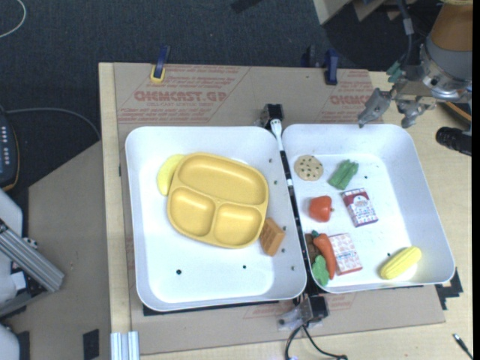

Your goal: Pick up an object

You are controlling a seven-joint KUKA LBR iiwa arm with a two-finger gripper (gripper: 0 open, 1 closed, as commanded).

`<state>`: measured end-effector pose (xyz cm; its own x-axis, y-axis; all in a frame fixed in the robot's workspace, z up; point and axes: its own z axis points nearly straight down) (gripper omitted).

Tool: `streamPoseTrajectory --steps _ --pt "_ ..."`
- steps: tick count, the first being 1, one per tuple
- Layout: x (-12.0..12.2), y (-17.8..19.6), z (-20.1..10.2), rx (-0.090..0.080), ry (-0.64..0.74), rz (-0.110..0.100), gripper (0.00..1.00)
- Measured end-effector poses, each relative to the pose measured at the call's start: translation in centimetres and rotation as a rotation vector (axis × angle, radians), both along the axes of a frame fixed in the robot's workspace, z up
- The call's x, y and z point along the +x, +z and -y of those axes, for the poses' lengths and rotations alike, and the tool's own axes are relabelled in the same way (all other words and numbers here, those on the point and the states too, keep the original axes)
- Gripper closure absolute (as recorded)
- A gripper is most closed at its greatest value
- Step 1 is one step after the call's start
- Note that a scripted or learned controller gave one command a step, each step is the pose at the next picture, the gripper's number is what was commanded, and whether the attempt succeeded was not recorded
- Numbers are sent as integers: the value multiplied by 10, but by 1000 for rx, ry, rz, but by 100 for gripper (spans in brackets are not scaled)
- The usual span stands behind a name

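My gripper [390, 113] hangs above the far rim of the right bin [427, 193], open, with nothing between its fingers. Inside that bin lie a cookie [307, 168], a green bean pod [343, 173], a red pepper [321, 208], a red carton [360, 206], a second red carton [344, 252], a carrot [324, 256] and a yellow corn cob [400, 262]. All of them lie nearer the camera than the gripper.
The left bin [150, 223] holds a yellow divided tray [216, 199], a yellow banana-like piece [168, 172] at its left side and a brown bread slice [271, 237]. Two clamps [158, 66] [331, 66] sit at the board's far edge.
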<state>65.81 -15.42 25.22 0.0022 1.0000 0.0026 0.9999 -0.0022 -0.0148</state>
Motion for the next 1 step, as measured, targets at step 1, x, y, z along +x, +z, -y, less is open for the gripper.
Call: streamPoseTrajectory --steps 1 --pt "2 9 0 -2 2 14 0"
